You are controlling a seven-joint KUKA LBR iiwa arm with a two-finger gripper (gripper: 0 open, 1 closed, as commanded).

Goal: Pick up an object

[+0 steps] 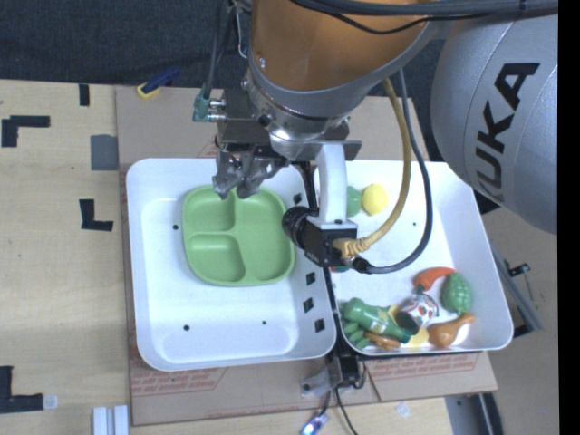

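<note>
The arm's bulk hides much of the right bin (480, 243) from us. We see the claw (237, 181) at centre frame, fingers nearly closed, tips at the green divided plate's (237, 238) upper edge in the left bin (149, 243), gripping nothing we can discern.
</note>
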